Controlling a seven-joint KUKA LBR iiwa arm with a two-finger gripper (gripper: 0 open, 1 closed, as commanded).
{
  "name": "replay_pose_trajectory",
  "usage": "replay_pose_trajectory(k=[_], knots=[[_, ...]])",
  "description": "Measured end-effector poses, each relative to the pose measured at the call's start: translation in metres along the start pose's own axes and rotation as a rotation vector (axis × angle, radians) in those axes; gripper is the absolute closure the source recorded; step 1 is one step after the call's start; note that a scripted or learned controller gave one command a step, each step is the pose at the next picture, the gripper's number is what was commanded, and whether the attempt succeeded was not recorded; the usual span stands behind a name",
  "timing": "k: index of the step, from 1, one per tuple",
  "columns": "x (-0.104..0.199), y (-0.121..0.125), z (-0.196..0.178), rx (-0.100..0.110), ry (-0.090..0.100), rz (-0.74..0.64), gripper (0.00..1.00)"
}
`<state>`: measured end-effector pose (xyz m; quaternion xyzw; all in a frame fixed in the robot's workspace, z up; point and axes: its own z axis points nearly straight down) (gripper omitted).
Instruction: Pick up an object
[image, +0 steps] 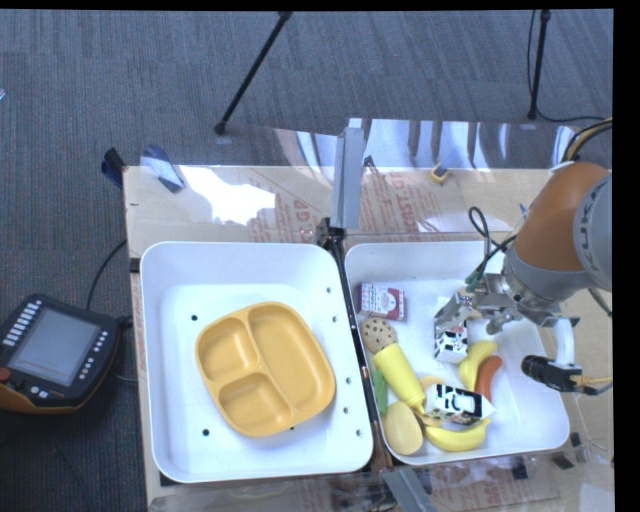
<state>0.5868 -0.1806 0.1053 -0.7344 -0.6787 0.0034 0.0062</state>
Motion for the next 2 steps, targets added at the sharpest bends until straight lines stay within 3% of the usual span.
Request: replay_pose_trajectory(k=[1,2], knots=[[0.017,0.012,0.019,-0.008,0.000,0.017,0.00],[0.017,0.014,0.007,-0.011,0.001,0.018,1.00]])
